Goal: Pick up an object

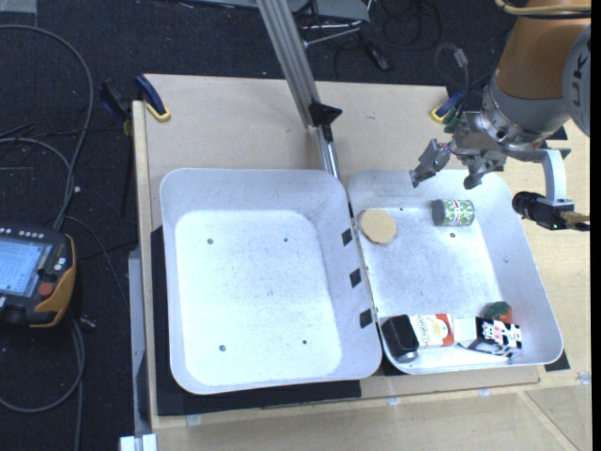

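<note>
- Wooden bench point(244, 125) under both bins, blue-and-yellow clamps point(150, 99) at far left corner.
- Left white bin point(258, 271), speckled floor, nothing seen inside.
- Right white bin point(446, 261), touching left bin along shared edge, holding all loose objects.
- Arm point(540, 50) entering from right, orange band above wrist, poised over far edge of right bin.
- Gripper point(446, 172) above far rim of right bin, fingers spread apart, nothing between them.
- Aluminium pole point(291, 50) slanting down to the seam between bins.
- Teach pendant point(33, 275) on the floor at far left, screen lit.
- Orange-and-white carton point(434, 330) lying flat at near wall of right bin, touching black block point(401, 336) on its left.
- Black-and-white patterned toy point(498, 332) in near right corner, small red-green piece just behind it.
- Round tan disc point(378, 226) flat near the seam, far half of right bin.
- Small green-and-white can point(454, 212) on its side, just below gripper, apart from fingers, well right of disc.
</note>
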